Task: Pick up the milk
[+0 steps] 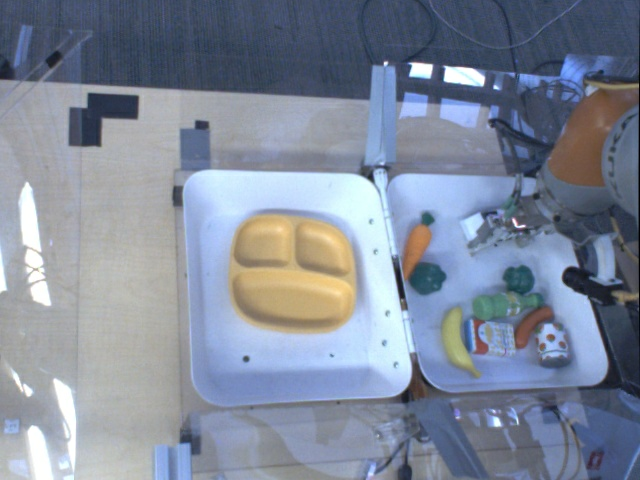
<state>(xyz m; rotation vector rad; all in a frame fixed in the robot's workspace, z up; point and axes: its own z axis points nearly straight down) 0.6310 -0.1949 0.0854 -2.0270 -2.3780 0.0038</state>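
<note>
Right white bin (pixel 590 373): milk (pixel 490 336) on its side, long axis left-right.

- One fixed camera looks down on the bench (pixel 90 268) from above, at a slant, framing both white bins whole.
- The left bin (pixel 200 298) sits mid-frame; the right bin (pixel 440 368) lies toward the right edge.

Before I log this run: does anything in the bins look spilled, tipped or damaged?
Nothing stands out. The milk lies on its side beside the banana in the right bin; the yellow tray sits flat in the left bin.
</note>
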